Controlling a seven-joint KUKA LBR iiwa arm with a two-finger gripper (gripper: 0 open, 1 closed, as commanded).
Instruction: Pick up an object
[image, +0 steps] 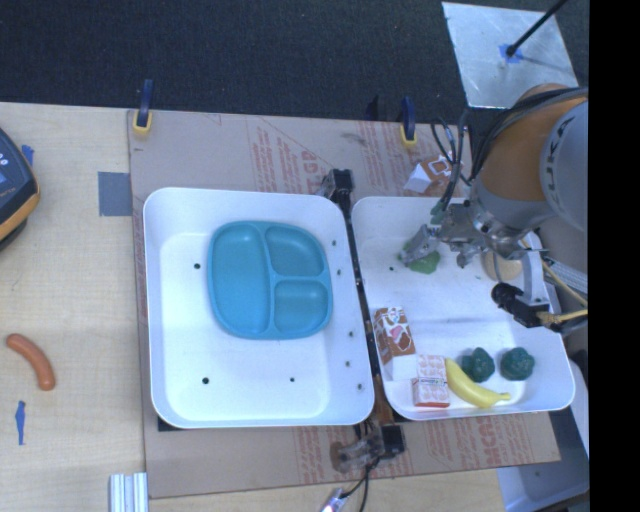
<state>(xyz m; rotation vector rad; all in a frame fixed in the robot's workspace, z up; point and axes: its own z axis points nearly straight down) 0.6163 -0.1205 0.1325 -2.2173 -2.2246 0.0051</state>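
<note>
My gripper (421, 247) is low over the back left part of the right bin (455, 312), reaching in from the right. A small green object (425, 264) lies right at its tip, partly covered by it, and I cannot tell whether it is gripped. Nearer the front of this bin are a brown packet (394, 332), a red and white box (430, 382), a yellow banana (476, 388) and two dark green lumps (478, 365) (517, 363).
The left bin (180, 300) holds a blue divided plate (270, 279). An orange sausage (32, 360) lies on the bench at the far left. A dark device (12, 190) sits at the left edge. Clamps hold the cardboard under the bins.
</note>
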